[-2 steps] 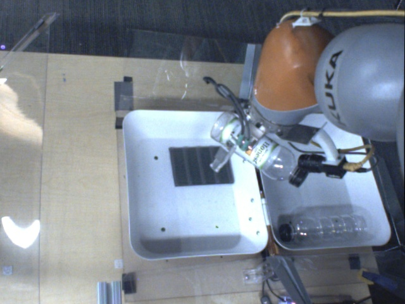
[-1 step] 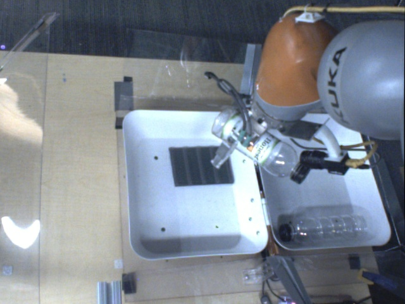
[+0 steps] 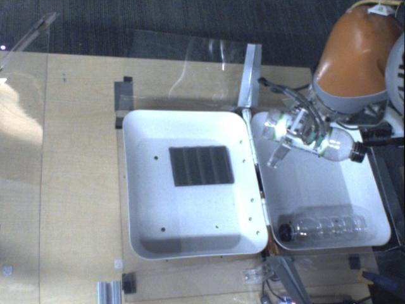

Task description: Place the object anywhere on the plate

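We see the end effector [image 3: 297, 138] high in the right bin [image 3: 373, 198], pinching a clear bottle [image 3: 338, 145]. Transport is underway; next we must carry it left onto the dark plate [image 3: 201, 166] and release.

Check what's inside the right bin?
A clear plastic bottle lies on its side along the right bin's near wall. The gripper hangs over the far end, hiding the floor beneath it.
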Tool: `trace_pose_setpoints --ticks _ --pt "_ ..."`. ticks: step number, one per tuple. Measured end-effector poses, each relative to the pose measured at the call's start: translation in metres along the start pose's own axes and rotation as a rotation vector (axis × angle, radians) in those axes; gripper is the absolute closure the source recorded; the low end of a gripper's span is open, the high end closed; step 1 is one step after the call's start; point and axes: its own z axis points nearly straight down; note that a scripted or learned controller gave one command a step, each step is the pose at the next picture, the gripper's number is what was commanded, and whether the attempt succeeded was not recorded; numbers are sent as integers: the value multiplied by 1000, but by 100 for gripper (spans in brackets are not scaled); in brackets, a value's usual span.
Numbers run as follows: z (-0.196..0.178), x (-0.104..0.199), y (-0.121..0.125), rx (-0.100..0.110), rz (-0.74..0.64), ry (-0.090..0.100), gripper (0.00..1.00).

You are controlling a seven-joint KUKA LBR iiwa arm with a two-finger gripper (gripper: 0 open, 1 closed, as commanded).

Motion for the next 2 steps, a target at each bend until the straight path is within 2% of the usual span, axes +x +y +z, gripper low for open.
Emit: trace_pose_setpoints --ticks 1,2 --pt "-133 -22 52 -3 21 -4 100" --pt "-132 -22 51 -3 22 -3 0"
